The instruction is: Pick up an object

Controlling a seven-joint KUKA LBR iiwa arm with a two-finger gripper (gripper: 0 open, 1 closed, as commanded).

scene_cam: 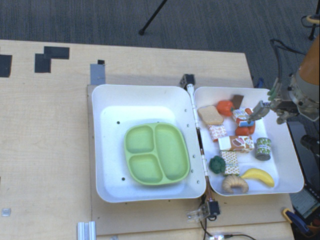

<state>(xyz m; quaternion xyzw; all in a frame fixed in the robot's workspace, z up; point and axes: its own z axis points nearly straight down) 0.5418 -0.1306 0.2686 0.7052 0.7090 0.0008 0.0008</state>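
Metal hand (263, 109) hovers, perhaps touching a glossy carton (243, 115).

Light wood bench (45, 144) w/ 2 shallow white bins side by side, touching at centre: left bin (107, 109), right bin (287, 149). Black tape patches (50, 59) on bench top-left. Grey bracket (98, 74) just behind left bin's back-left corner.

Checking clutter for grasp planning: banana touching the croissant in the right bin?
Apart. The camera view shows a strip of white bin floor between the banana and the croissant.
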